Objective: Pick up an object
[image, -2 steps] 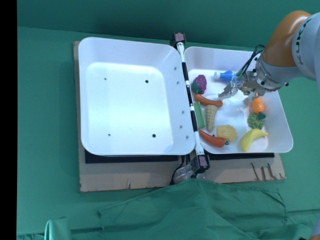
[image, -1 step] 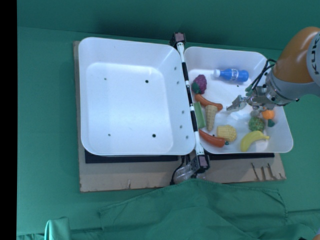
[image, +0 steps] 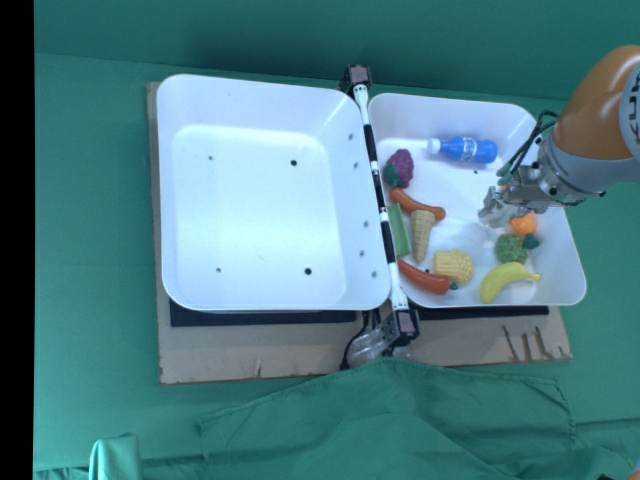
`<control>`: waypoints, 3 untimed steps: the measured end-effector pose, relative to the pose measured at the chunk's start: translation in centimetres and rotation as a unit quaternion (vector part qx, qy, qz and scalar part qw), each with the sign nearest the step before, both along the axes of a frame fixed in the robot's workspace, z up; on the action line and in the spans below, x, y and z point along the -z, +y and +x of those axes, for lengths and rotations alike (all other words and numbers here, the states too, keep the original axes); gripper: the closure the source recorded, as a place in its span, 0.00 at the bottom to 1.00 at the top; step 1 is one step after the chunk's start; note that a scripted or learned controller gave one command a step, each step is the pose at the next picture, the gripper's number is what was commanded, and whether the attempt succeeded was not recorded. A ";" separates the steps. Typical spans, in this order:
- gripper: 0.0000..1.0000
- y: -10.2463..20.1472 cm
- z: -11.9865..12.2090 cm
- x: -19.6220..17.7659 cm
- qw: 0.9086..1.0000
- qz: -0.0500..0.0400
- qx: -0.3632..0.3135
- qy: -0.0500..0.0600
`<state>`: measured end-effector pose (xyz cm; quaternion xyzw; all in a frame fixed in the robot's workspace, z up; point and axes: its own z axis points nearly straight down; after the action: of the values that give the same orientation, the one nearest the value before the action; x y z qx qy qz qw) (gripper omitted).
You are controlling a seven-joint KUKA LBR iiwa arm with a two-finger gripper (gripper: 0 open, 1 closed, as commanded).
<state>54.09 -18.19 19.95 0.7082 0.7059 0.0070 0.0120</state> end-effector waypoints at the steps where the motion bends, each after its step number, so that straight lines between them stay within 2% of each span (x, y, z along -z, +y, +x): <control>1: 1.00 -0.7 -7.0 1.4 1.000 0.000 0.002 0.002; 2: 1.00 -0.6 -7.2 -9.5 1.000 0.000 0.000 0.005; 3: 0.00 -0.6 -7.3 -8.8 1.000 0.002 0.001 0.011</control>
<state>46.76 -18.75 28.78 0.7086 0.7056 0.0005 0.0029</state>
